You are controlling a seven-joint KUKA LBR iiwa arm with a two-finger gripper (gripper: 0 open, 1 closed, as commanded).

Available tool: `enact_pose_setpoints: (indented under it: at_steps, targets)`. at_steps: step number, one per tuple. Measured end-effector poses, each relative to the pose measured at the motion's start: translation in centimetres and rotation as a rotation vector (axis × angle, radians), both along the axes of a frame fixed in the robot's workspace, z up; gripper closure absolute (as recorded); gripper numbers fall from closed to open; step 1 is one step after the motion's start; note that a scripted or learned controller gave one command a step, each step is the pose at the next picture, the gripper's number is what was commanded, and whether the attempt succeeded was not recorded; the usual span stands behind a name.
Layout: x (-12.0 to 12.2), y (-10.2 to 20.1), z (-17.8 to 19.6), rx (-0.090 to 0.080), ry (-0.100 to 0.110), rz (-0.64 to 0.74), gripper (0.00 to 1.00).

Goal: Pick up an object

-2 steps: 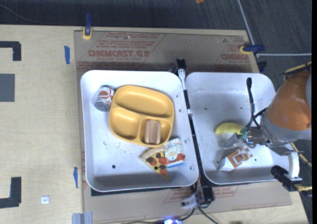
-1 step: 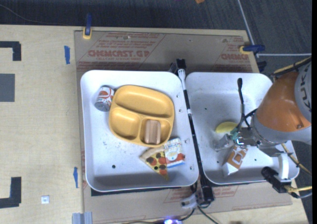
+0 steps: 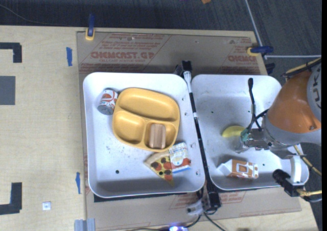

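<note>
Arm: the grey arm (image 3: 299, 105) with its orange band reaches in from the right side of the frame and hangs over the right bin.
Gripper: the gripper (image 3: 249, 142) sits low in the middle of the right bin, just right of the yellow banana. I cannot tell how the jaws stand, because the wrist hides them.
Right bin: this white bin (image 3: 214, 92) fills the right half of the bench. It holds the banana and a small box.
Banana: the yellow banana (image 3: 232, 132) lies in the middle of the right bin, just beside the gripper. I cannot tell if they touch.
Small box: an orange and white box (image 3: 242, 169) lies flat near the bottom edge of the right bin, below the gripper.
Left bin: this white bin (image 3: 97, 148) sits on the left, touching the right bin along one side.
Yellow tray: a big yellow tray (image 3: 140, 105) with parts lies in the upper middle of the left bin. A brown block (image 3: 156, 135) rests in its lower right part.
Can: a small red and white can (image 3: 106, 101) lies at the tray's upper left, touching it.
Pizza slice: a toy pizza slice (image 3: 160, 165) lies below the tray, with a small white packet (image 3: 179, 155) just beside it.
</note>
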State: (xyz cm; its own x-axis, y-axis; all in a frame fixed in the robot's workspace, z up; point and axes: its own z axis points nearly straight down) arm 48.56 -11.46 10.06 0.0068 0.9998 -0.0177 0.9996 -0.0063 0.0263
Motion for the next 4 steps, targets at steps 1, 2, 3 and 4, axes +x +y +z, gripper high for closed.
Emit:
enact_pose_setpoints:
  at_steps: [1,2,3,4]
  targets:
    - [0.0,0.0,0.0,0.000,0.000,0.000,0.00]
    - [-0.3,1.8,-1.2,0.008,0.013,0.002,0.00]
    - [-0.3,1.7,-1.2,0.009,0.013,0.003,0.00]
    - [-0.3,1.8,-1.2,0.008,0.012,0.001,0.00]
